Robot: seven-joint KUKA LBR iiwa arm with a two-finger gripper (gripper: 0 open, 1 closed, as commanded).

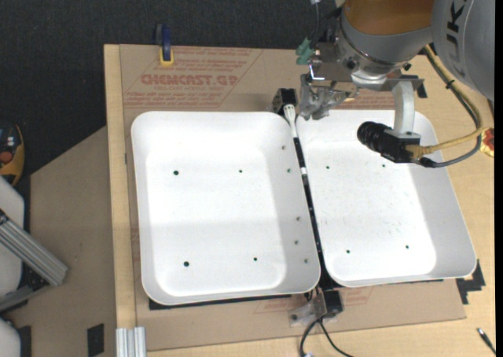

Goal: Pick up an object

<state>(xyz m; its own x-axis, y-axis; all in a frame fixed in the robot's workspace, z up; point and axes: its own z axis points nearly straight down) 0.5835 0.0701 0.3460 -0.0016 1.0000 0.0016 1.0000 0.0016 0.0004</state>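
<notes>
Two-finger metal gripper positioned at far edge of right shallow white plastic bin; clench state undeterminable; approach step judged; target object to be located.

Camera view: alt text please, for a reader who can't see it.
A grey KUKA arm with an orange band reaches in from the right, its gripper hanging over the far edge where the two shallow white bins meet. The left bin and right bin sit side by side on a brown board with a blue and yellow clamp at its far edge.
</notes>
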